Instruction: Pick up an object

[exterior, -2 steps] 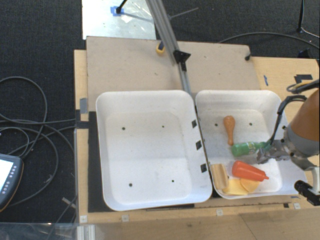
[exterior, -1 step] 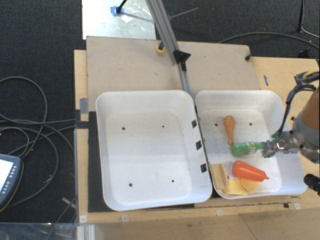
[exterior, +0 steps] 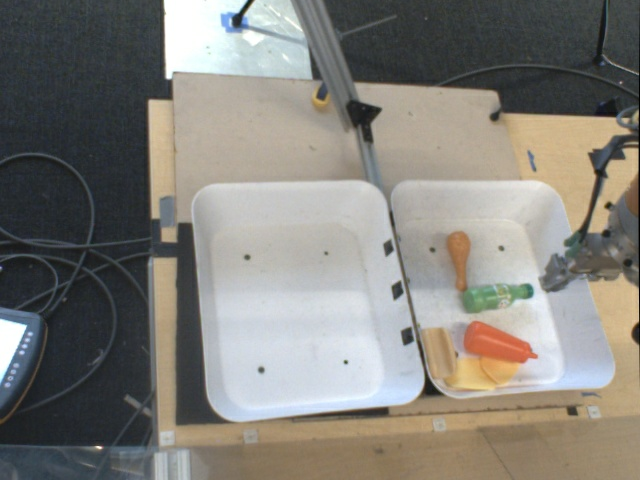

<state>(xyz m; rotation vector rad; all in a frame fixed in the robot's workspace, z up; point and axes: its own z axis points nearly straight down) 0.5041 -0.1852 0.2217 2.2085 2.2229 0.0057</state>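
In the right bin (exterior: 560, 213) lie a tan pin-shaped toy (exterior: 459, 256), a green bottle (exterior: 497, 296) on its side, and an orange-red carrot-like toy (exterior: 497, 342). Pale yellow and tan flat pieces (exterior: 462, 366) rest at the bin's front edge. My gripper (exterior: 556, 275) hangs over the bin's right rim, to the right of the green bottle and apart from it. Nothing shows between its tips.
The left bin (exterior: 215, 268) sits beside the right one, joined by black clips (exterior: 397, 290). A grey pole (exterior: 330, 48) slants over the bench's back. Cables and a tablet (exterior: 15, 353) lie on the floor at left.
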